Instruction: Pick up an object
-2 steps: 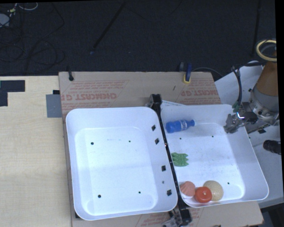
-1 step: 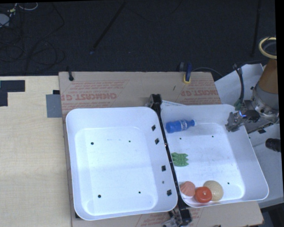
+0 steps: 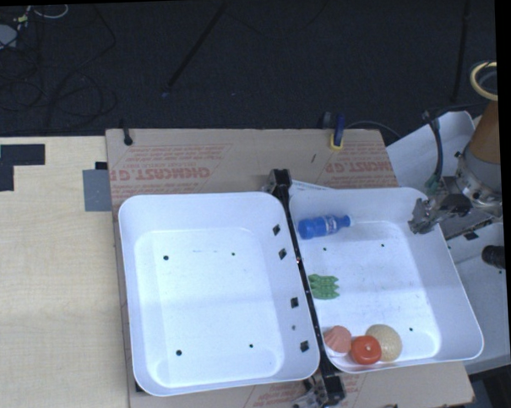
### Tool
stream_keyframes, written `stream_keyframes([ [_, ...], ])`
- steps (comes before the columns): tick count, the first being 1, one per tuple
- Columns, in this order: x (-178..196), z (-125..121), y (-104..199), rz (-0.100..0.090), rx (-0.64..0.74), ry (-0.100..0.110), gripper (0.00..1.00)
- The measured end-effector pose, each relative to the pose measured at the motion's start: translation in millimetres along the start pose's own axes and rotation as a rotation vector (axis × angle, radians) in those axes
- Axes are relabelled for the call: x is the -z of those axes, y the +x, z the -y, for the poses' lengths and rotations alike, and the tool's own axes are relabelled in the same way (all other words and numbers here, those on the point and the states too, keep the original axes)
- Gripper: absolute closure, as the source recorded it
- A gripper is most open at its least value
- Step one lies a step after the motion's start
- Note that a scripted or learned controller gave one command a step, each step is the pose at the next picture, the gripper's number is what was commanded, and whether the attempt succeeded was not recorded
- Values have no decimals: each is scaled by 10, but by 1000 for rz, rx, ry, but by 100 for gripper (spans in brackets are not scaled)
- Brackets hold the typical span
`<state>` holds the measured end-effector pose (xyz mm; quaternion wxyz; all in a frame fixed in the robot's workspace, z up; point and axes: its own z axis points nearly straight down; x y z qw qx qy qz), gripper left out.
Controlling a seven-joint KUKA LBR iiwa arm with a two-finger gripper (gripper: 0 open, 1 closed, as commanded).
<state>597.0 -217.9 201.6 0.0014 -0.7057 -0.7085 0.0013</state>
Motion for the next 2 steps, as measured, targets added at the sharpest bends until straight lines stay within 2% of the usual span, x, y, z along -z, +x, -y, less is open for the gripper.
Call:
stream_keyframes([
  [1,-1181,749,57,-2,-7,0,100],
  [2,879,561,37,6,-2,-19,100],
])
